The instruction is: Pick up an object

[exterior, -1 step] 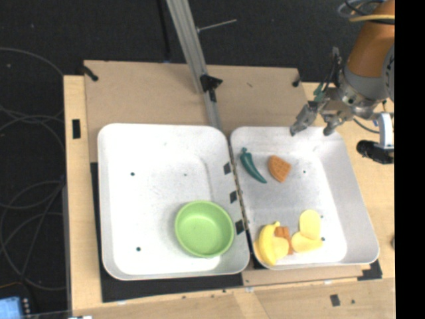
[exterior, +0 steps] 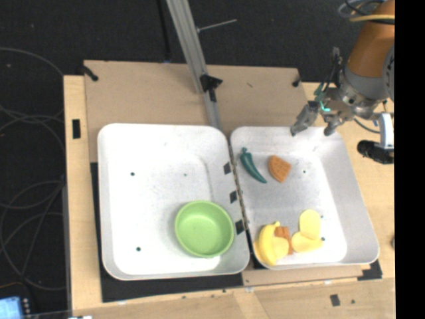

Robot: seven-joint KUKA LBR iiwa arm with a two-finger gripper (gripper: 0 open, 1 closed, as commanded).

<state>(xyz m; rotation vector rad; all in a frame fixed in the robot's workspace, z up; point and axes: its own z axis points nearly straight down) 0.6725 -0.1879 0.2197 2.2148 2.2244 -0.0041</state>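
Note:
My gripper (exterior: 312,127) hangs open above the far edge of the right bin (exterior: 332,171), with nothing between its two fingers. In that bin lie a green chili-shaped piece (exterior: 252,165) near the left wall and an orange wedge (exterior: 279,169) just right of it. At the bin's near end sit a yellow rounded piece (exterior: 270,244), a small orange bit (exterior: 283,232) and a yellow duck-like piece (exterior: 308,230). A green bowl (exterior: 204,228) rests in the left bin (exterior: 146,178) at its near right corner. The gripper is well above and behind all of them.
A slanted metal pole (exterior: 189,42) rises from behind the bins' shared divider. The brown bench board (exterior: 153,95) surrounds both bins. Dark clips (exterior: 234,195) line the divider between the bins.

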